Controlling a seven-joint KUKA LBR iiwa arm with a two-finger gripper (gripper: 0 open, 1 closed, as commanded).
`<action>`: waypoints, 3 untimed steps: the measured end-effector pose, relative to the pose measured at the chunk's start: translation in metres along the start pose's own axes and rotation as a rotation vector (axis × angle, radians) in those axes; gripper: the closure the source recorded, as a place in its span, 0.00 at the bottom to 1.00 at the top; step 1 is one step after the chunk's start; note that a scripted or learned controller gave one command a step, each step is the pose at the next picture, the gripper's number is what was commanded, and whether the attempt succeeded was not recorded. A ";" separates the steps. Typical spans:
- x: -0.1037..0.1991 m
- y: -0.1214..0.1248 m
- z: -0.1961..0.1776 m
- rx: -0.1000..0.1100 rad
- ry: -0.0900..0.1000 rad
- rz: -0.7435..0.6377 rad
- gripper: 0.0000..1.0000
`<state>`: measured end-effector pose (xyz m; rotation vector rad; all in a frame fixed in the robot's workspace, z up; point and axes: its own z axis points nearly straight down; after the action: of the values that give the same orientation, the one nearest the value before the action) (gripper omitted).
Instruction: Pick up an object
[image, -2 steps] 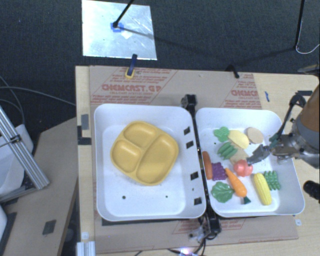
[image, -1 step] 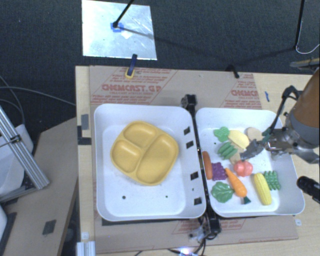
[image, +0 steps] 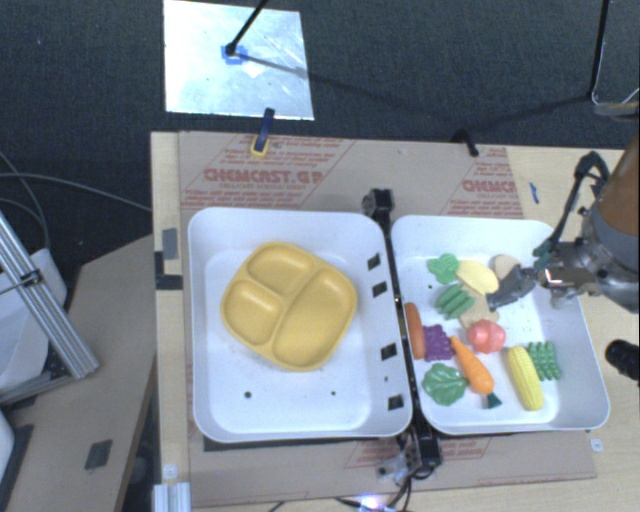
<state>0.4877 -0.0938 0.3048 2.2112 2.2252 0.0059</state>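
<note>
White plastic makes up both shallow bins on the cardboard-covered bench. The left bin (image: 215, 390) bears a yellow divided plate (image: 289, 304) lying tilted near its middle. The right bin (image: 580, 400) holds a cluster of toy food — a green leafy piece (image: 441, 267) at the top, a pale yellow piece (image: 477, 276) just beside it, a beige piece (image: 505, 266) to its right, a green pod (image: 454, 300), an orange sausage (image: 413, 328) along the left wall, purple grapes (image: 437, 342), a red tomato (image: 487, 336), a carrot (image: 472, 366), a green lettuce leaf (image: 444, 384), a yellow corn cob (image: 526, 378) and a small green piece (image: 543, 360). The grey arm reaches in from the right, and its gripper (image: 514, 287) hangs over the upper part of the right bin, its dark fingertips near the beige piece and the pale yellow piece — whether the fingers are spread or closed I cannot tell, and nothing is visibly held between them.
</note>
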 end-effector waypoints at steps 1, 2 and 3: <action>0.038 0.001 -0.059 -0.003 0.001 -0.003 0.00; 0.117 0.014 -0.086 0.000 0.002 -0.005 0.00; 0.184 0.000 -0.094 0.003 0.002 -0.004 0.00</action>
<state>0.4864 0.0899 0.3982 2.2096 2.2319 0.0053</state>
